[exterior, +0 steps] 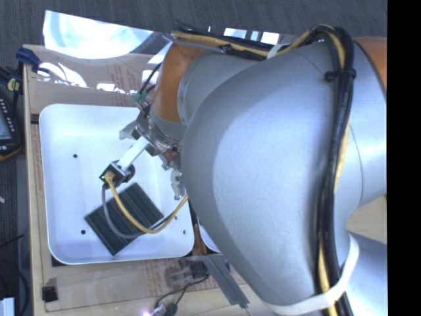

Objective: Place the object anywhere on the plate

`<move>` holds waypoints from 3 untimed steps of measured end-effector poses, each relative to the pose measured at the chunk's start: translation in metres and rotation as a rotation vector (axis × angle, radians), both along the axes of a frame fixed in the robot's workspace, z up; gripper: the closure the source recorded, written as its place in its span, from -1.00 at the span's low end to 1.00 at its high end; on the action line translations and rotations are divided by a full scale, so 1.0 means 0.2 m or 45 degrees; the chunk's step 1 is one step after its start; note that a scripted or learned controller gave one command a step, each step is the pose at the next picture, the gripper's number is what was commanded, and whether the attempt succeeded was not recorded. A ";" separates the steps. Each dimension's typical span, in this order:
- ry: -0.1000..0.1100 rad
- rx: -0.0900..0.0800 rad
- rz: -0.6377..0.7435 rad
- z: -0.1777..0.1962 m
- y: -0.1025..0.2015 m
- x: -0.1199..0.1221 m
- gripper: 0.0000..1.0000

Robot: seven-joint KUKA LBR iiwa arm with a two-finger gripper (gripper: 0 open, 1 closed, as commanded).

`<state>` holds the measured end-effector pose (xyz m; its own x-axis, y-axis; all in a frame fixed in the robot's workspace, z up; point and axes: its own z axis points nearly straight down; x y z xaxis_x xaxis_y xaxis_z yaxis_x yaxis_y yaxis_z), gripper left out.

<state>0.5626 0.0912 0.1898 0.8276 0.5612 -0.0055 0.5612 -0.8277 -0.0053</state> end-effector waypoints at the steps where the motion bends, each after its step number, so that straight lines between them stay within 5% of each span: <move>1: -0.003 0.001 0.088 0.02 -0.35 0.21 -1.00; 2: -0.007 -0.003 -0.227 -0.20 0.13 0.27 -1.00; 3: -0.002 -0.005 -0.117 -0.50 0.48 0.08 -1.00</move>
<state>0.5793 0.1866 0.0901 0.8757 0.4827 -0.0065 0.4828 -0.8758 -0.0013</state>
